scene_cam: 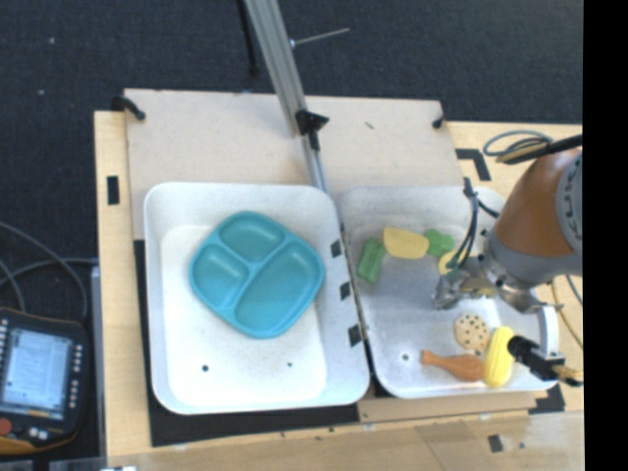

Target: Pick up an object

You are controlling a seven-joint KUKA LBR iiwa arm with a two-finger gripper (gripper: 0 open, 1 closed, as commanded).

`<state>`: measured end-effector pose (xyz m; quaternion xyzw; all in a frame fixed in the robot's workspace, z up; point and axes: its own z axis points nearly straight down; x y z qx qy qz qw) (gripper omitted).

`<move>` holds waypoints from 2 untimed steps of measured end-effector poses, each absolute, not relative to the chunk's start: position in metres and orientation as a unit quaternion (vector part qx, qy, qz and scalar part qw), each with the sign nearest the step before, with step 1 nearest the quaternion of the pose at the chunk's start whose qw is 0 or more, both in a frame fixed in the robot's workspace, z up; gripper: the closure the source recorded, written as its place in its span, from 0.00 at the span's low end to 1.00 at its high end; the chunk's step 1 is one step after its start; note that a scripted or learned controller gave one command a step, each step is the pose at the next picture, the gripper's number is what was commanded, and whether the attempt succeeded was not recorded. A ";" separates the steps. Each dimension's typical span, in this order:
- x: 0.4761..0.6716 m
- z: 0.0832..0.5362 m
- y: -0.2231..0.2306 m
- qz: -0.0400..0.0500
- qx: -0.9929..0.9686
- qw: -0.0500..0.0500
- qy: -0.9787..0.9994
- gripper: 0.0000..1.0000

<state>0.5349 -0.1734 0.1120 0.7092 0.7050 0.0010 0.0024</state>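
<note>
Hand (453, 294) low inside the right bin (392, 361), near its middle-right, hanging from the grey wrist with the orange band above. Cannot tell from this slanted view how it is set; nothing visibly held in it. Arm enters from the right and covers part of the bin's far right side.

Step in hand, as I judge it: the approach or descent onto a target, grasp not yet made. Nearest candidates are the yellow piece (404, 242) and the small green piece (440, 240) just beyond the hand, toward the back of the bin. Yellow piece looks flat and rounded, lying on the bin floor; the small green piece touches its right end. A second green block (371, 260) lies just left of the yellow one, close to the bin's left wall.

Toward the front: a round speckled cookie (472, 332), a yellow corn-like piece (498, 355) beside it, and an orange carrot-like piece (453, 364) lying flat, touching the yellow one.

Next move likely calls for settling over one item and closing squarely on it; the yellow and green pair sit crowded together, so a clean grip on either alone may be awkward.

Left bin (177, 381) carries a blue divided tray (257, 273), well apart from the hand. Both bins sit on the worktop (216, 135).
</note>
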 end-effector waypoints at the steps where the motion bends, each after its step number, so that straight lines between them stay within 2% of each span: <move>1: 0.527 0.165 -0.177 0.002 0.708 0.003 0.706 1.00; 2: 0.529 0.208 -0.179 0.002 0.706 0.004 0.708 1.00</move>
